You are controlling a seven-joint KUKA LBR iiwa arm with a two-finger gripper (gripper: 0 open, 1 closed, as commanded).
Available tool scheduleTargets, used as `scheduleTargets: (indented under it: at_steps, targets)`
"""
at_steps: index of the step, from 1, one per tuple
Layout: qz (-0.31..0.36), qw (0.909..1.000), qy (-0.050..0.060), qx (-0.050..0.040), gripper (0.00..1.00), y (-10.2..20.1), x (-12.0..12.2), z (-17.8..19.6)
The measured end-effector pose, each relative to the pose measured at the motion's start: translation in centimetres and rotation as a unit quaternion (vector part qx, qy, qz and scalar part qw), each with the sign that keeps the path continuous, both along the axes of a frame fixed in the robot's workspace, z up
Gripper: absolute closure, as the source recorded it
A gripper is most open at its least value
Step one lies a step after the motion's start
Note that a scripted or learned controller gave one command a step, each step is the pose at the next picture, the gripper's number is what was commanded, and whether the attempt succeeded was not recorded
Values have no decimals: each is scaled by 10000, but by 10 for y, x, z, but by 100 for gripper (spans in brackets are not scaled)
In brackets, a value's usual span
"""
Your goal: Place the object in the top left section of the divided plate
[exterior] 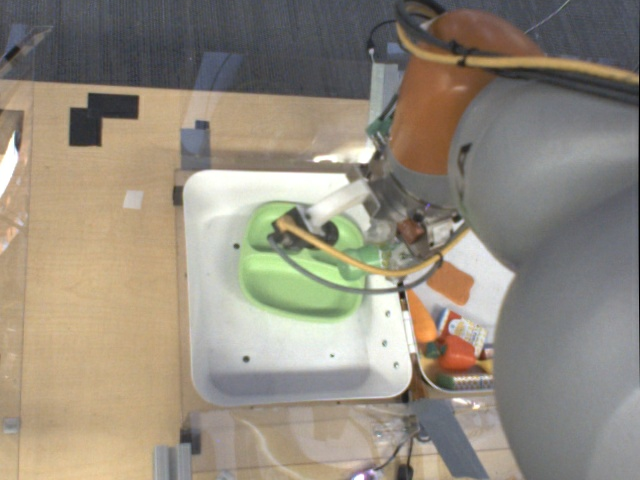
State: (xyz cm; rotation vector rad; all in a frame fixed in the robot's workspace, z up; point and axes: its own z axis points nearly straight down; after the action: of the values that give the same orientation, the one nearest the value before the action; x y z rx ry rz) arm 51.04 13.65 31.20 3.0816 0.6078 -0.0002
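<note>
A light green divided plate (290, 278) lies in the left white bin (215, 268), toward its upper right part. My arm comes in from the right, and the gripper (388, 236) hangs over the plate's right edge, close to the wall between the two bins. The wrist and cables cover the plate's upper right sections. A small brown piece (408, 230) sits right at the gripper; whether it is a held object I cannot tell.
The right bin (420, 368) holds an orange slab (455, 283), an orange carrot-like piece (425, 323) and a red and white item (465, 343). My grey arm covers most of that bin. Bare white floor lies below and left of the plate.
</note>
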Motion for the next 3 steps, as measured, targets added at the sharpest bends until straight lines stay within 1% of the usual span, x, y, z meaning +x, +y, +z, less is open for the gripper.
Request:
scheduleTargets:
  at_steps: [1, 2, 3]
  targets:
    - [-925, 9957, -2, -3, 100, -47, 39, 9]
    - [-599, 9982, -6, -12, 100, -102, -6, 90]
    - [-924, 9957, -12, -10, 100, -58, -21, 86]
